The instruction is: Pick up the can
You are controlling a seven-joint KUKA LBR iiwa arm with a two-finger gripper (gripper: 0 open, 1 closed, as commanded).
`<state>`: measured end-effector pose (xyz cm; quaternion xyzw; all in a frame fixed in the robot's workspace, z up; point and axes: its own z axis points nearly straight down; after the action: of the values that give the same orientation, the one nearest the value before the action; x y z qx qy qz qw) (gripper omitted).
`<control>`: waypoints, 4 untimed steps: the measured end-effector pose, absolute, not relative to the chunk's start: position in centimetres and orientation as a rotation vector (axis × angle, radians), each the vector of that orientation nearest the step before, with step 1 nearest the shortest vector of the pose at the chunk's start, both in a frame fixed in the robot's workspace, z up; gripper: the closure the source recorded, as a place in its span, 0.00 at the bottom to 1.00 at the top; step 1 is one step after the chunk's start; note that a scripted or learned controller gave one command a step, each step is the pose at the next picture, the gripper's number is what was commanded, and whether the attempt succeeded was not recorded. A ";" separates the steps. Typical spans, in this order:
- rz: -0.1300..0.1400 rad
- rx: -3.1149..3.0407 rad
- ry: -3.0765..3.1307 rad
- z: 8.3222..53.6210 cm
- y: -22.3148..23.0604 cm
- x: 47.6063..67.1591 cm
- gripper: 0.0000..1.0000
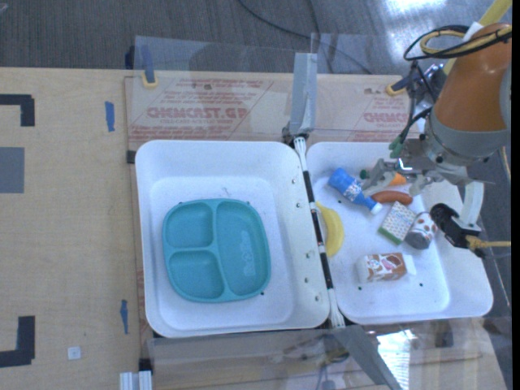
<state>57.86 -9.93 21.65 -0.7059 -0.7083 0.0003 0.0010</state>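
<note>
The can (420, 231) is small and grey-brown with a dark end. It lies on its side in the right bin (463, 299), near the right wall, touching a green-and-white checkered box (396, 222). My gripper (396, 171) hangs over the bin's far part, above an orange sausage-like item (392, 195), up and to the left of the can. The gripper's own body hides its tips. Nothing can be seen held in it.
A blue bottle (351, 188), a yellow banana (331, 227) by the divider and a small printed carton (382, 266) also lie in the right bin. The left bin (162, 169) holds a teal divided plate (216, 249). A black part (452, 224) hangs beside the can.
</note>
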 end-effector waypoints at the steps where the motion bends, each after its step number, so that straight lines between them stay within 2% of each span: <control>1: -0.015 -2.123 -2.336 10.1 -14.2 56.2 0.00; 2: -0.002 -2.127 -2.316 8.9 -18.6 54.2 0.00; 3: -0.019 -2.032 -2.397 8.9 -21.7 48.4 0.00; 4: -0.009 -2.047 -2.398 9.9 -22.4 48.4 1.00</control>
<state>48.38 -22.37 9.90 -0.6492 -0.7606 -0.0030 -0.0056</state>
